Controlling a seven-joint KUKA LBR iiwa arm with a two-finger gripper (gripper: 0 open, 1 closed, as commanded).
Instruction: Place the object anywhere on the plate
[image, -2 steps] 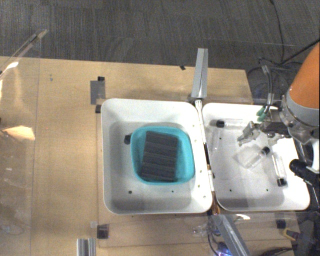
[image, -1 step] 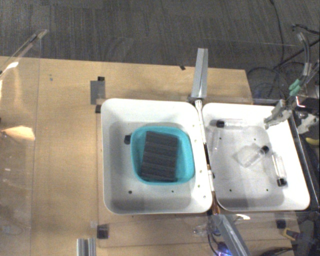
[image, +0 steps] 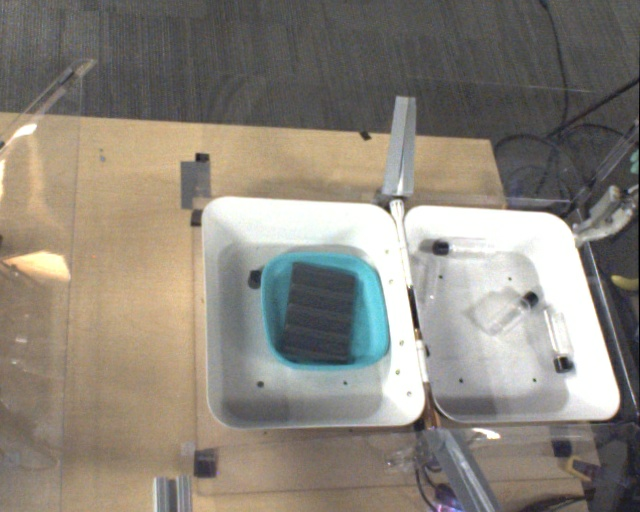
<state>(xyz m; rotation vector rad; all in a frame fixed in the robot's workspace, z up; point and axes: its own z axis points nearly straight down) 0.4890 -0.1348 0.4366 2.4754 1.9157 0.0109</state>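
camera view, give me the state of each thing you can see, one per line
turquoise plate: flat in the left bin, carrying the block
dark ridged block: lying flat on the plate, within its rim
left bin: holds the plate
right bin: holds clear tubes and a clear piece
clear tubes with black caps: lying on their sides, apart from each other
clear piece: lying loose near the bin's middle

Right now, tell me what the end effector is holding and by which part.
Cannot be told from this view. The dark ridged block lies flat on the teal plate in the left bin, with nothing gripping it.
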